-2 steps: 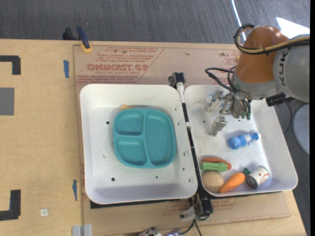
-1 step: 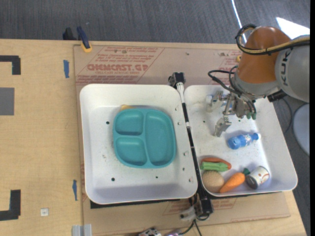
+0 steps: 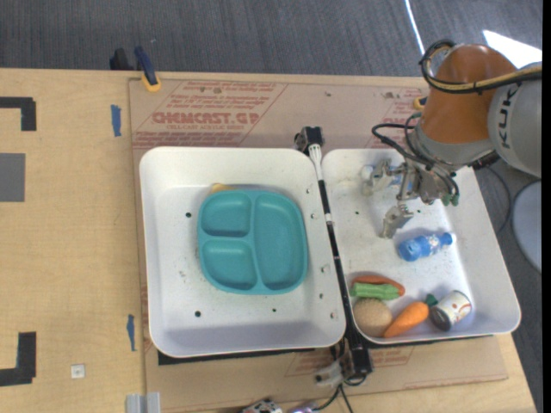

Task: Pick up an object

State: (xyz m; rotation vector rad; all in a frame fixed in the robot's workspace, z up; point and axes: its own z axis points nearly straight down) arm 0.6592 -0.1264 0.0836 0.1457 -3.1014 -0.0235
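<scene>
My gripper hangs over the upper middle of the right bin, below the grey arm's orange band. Its two grey fingers stand apart, open, with nothing between them. A small blue bottle lies just to the lower right of the fingertips, apart from them. Along the bin's front lie an orange and green pepper-like piece, a tan potato, a carrot and a small can.
The left bin holds a teal divided plate. A black clamp sits at the top of the ridge between the two bins. Cables trail from the wrist over the right bin's back edge.
</scene>
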